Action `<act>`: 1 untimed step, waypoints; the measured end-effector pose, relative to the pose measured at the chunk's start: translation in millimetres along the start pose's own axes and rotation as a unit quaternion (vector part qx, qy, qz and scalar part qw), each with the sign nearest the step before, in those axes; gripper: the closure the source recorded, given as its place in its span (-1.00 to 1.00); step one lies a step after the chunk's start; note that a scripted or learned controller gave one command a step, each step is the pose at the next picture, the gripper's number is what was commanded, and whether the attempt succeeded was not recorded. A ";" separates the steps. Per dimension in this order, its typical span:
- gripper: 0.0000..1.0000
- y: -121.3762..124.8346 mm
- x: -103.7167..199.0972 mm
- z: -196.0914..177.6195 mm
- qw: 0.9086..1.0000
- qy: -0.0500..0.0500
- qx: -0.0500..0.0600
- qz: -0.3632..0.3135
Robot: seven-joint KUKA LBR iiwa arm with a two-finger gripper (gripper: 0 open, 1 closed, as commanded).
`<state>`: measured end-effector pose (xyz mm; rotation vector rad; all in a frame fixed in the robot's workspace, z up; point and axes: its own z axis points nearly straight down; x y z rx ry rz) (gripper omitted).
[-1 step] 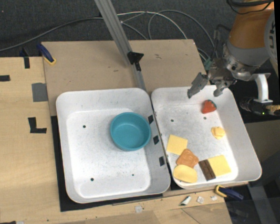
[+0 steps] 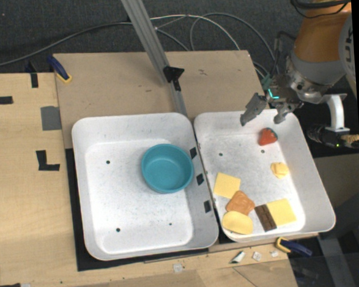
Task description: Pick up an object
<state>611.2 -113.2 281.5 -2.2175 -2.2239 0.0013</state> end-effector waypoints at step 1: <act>-1.00 -3.8 0.1 64.6 1.000 0.000 0.003 0.001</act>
